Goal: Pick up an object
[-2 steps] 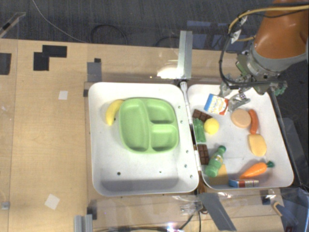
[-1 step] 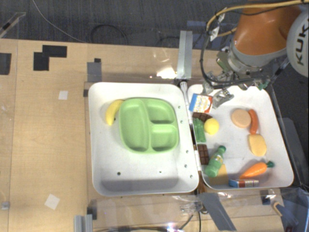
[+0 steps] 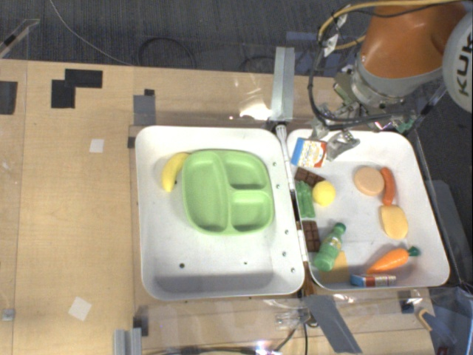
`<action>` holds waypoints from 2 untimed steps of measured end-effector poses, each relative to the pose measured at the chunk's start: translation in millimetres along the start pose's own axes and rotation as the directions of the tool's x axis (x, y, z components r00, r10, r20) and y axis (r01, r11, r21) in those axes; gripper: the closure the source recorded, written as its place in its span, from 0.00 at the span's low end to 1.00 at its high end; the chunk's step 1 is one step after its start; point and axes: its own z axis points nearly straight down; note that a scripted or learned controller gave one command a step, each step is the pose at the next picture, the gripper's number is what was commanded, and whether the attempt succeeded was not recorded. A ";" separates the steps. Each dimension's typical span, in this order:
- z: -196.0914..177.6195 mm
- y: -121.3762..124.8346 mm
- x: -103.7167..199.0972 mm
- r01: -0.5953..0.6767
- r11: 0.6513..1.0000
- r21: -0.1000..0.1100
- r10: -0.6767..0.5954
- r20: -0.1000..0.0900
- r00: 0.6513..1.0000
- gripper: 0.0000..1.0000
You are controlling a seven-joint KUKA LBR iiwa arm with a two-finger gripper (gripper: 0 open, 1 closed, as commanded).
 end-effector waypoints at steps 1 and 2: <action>-43.5 -85.9 28.7 -0.203 0.979 0.003 0.203 -0.009 0.979 1.00; 36.0 -37.5 13.1 -0.315 0.949 -0.003 0.315 -0.016 0.949 1.00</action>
